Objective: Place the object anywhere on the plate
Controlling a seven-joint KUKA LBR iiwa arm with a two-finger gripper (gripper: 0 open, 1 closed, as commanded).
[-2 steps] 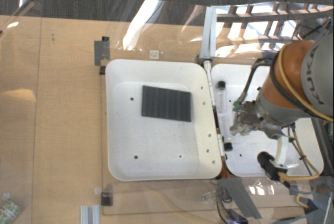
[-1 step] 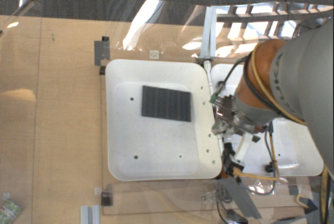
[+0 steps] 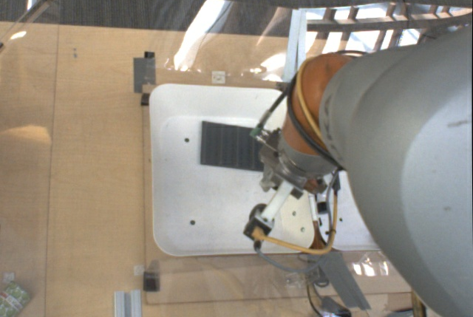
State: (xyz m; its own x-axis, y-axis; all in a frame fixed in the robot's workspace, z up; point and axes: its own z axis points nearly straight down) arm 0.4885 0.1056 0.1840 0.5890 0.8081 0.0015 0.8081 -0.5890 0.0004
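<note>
A dark grey rectangular plate (image 3: 229, 145) lies flat in the white bin (image 3: 174, 190), in its upper middle part. The big grey arm with its orange band reaches in from the right and covers the bin's right side and the plate's right edge. My gripper (image 3: 285, 174) hangs under the wrist, just right of the plate and low over the bin floor. It is seen from above, and the wrist body hides what lies beneath it.
The bin sits on a pale wooden bench (image 3: 74, 160), with black brackets at its upper left corner (image 3: 145, 72) and lower left corner (image 3: 151, 279). A small green printed item (image 3: 10, 298) lies at the bench's bottom left. A metal frame (image 3: 384, 20) stands at the back right.
</note>
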